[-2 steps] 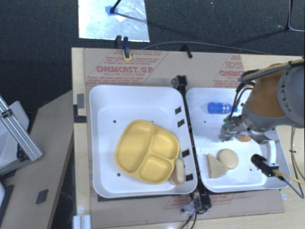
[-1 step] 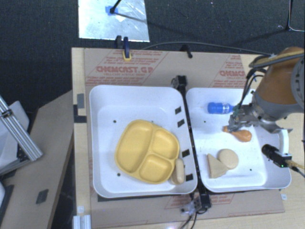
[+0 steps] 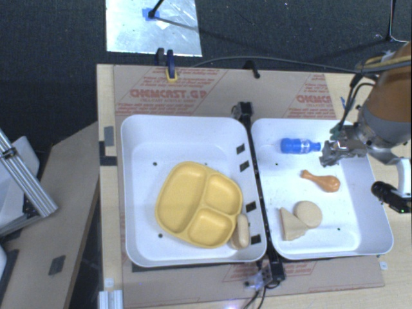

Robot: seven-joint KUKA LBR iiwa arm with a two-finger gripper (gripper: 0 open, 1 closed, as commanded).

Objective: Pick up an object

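In the right bin (image 3: 360, 240) lie a small blue bottle (image 3: 299, 146) near the back, an orange drumstick-shaped toy (image 3: 321, 180) in the middle, and a tan wedge (image 3: 290, 224) beside a round beige piece (image 3: 308, 213) at the front. My gripper (image 3: 330, 158) hangs over the bin's right part, just right of the blue bottle and above the drumstick's far end. Nothing shows between its fingertips.
The left bin (image 3: 148, 140) holds a yellow divided plate (image 3: 198, 204) with a beige bread-like piece (image 3: 241, 231) at its right edge. A black divider with clips (image 3: 252, 172) runs between the bins. A black fitting (image 3: 390, 195) sits at the right bin's rim.
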